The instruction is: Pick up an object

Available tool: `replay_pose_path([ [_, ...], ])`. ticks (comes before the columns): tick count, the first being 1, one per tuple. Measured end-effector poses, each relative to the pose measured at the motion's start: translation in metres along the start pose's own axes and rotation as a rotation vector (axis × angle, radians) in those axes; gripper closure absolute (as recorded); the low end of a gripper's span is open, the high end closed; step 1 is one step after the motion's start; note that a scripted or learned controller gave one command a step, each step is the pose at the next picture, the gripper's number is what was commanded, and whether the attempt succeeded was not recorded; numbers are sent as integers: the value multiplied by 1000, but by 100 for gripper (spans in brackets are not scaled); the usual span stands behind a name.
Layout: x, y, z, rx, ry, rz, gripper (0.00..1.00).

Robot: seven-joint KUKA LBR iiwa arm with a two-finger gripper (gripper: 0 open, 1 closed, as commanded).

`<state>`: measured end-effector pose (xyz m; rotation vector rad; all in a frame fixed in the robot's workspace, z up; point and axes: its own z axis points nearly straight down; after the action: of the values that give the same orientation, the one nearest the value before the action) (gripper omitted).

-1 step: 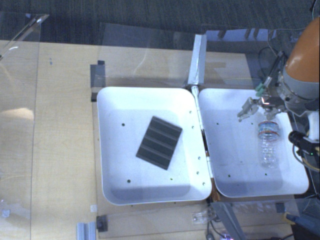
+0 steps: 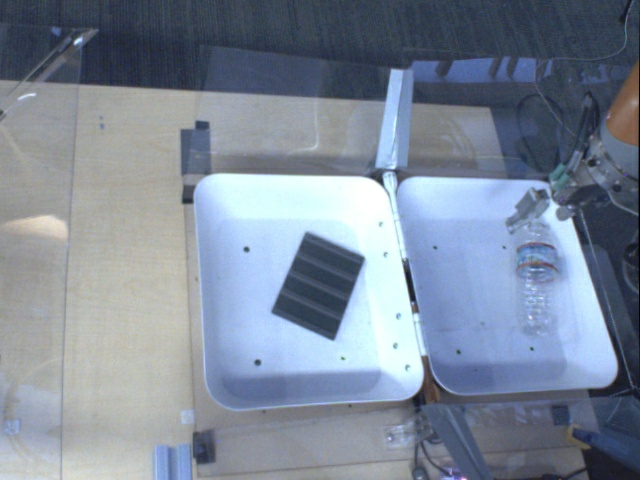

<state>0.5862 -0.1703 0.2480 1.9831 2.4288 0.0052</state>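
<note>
End effector (image 2: 535, 208) apparently above blurry bottle (image 2: 536, 276)

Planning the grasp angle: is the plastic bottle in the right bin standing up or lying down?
Lying down. The bottle rests on its side on the right bin's floor, stretched lengthwise toward the front wall.

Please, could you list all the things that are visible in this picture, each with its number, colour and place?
bins: two, white, side by side on the bench
ribbed slab: one, dark grey, lying flat and tilted near the middle of the left bin
plastic bottle: one, clear with a bluish label band, lying in the right part of the right bin
bench: one, light wood colour, under both bins
divider strip: one, grey metal, behind the gap between the bins
arm: one, grey with orange, at the right edge
claw: one, grey, above the far right part of the right bin, close to the bottle's upper end
</note>
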Motion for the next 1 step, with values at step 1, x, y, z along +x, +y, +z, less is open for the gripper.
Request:
replay_pose_path([
  [1, -13, 4, 129, -33, -4, 84, 0],
])
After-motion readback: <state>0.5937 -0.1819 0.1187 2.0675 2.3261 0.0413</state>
